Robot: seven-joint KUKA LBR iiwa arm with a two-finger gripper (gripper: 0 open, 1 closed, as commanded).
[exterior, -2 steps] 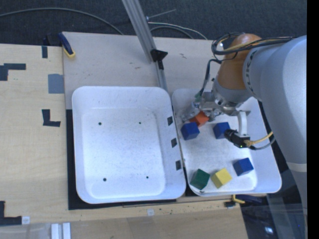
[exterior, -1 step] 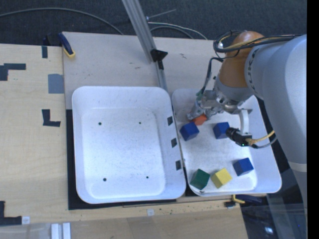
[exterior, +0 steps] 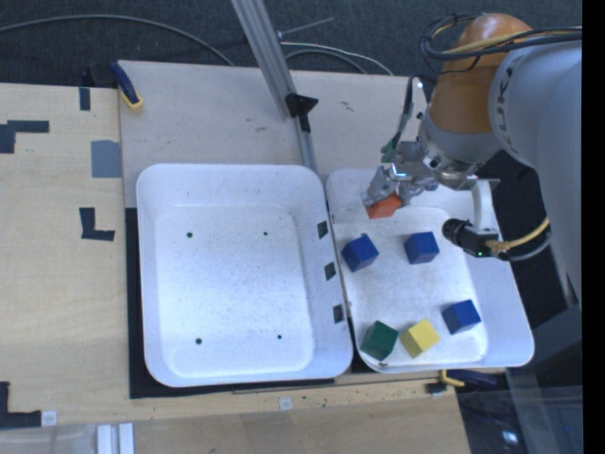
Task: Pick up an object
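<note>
My gripper [exterior: 388,195] hangs over the far left part of the right bin [exterior: 502,303], reaching in from the right. A small orange-red block [exterior: 382,207] sits between its fingertips, its upper part hidden by the fingers, and the gripper is shut on it. Loose in the same bin lie three blue blocks, one left of centre [exterior: 359,252], one at the centre [exterior: 422,247] and one towards the near right [exterior: 460,316]. A yellow block [exterior: 420,338] and a green block [exterior: 379,340] rest along the near edge.
The left white bin [exterior: 227,183] adjoins the right one. A slanted metal pole [exterior: 269,50] rises behind the bins. Cables run across the dark floor beyond the bench, and a black connector [exterior: 465,235] juts from the arm over the right bin.
</note>
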